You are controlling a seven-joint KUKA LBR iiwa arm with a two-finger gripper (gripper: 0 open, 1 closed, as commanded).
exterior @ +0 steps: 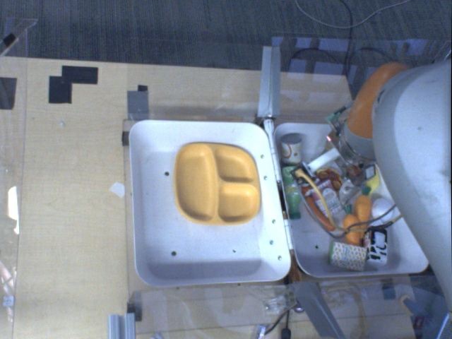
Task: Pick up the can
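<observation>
A small can [291, 148] stood upright in the right bin [409, 263], tucked into that bin's corner at about eleven o'clock, its pale top facing the camera and its side close against the divider between the two bins. Judged from its look, the can was a rigid metal cylinder, light enough for the arm, smooth and liable to slip, and best taken across its round wall from above, with the fingers closing near its upper half; the nearby bin wall would leave little room on one side.

Just below it, at six o'clock, lay a green packet [292, 195] along the bin's edge, and further in toward three o'clock a heap of wrappers and snack packs [323, 198], an orange ball [361, 208], a white object [381, 207] and a patterned cup [348, 256] on its side beside a black-and-white item [378, 246].

The hand [351, 169] hung over the clutter, near the can but apart from it at about four o'clock; whether it was clenched or released could not be told from this angle.

The left bin [152, 246] held a yellow divided tray [216, 183], and both bins sat on the wooden tabletop [70, 189].
</observation>
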